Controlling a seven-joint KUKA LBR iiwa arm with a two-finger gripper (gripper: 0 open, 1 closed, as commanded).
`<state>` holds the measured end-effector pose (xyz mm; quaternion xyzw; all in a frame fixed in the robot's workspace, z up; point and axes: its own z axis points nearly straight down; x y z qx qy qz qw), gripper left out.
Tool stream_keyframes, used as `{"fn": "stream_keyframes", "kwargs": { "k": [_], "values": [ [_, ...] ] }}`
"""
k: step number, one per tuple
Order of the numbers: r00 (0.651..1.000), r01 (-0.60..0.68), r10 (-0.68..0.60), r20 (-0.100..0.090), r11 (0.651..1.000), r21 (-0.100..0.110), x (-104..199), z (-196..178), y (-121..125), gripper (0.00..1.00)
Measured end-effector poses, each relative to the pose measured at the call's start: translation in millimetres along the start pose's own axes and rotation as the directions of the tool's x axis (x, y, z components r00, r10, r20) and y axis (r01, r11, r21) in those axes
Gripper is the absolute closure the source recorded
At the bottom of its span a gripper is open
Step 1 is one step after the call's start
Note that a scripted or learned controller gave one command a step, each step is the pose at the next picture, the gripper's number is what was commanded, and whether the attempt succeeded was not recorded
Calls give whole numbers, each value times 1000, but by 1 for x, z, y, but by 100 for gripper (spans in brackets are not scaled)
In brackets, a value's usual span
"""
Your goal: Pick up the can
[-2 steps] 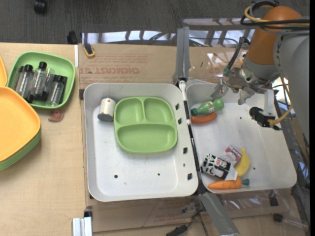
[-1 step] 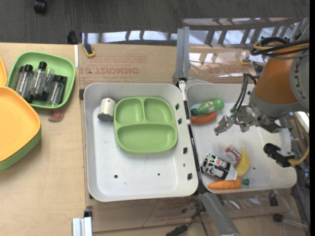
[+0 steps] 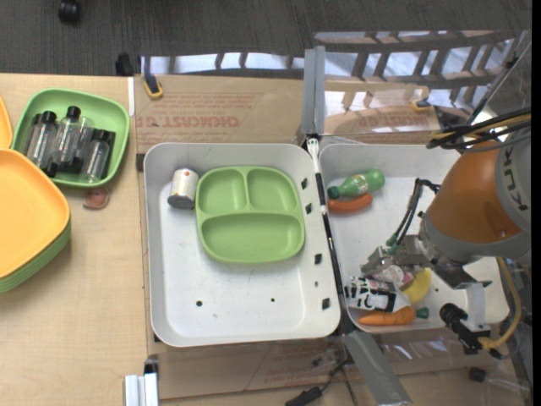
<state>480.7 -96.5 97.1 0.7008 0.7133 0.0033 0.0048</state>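
The can (image 3: 182, 187) lies touching the green divided plate (image 3: 250, 214), with bare bin floor (image 3: 245, 299) below both.

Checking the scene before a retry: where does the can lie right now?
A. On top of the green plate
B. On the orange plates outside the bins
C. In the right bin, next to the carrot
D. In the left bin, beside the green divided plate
D: the can lies on the left bin's floor, against the left edge of the green divided plate.
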Motion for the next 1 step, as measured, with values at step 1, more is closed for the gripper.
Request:
{"fn": "stream_keyframes", "kwargs": {
  "k": [1],
  "values": [
    [996, 89, -89, 1, 996, 3, -1, 0, 6, 0]
  ]
}}
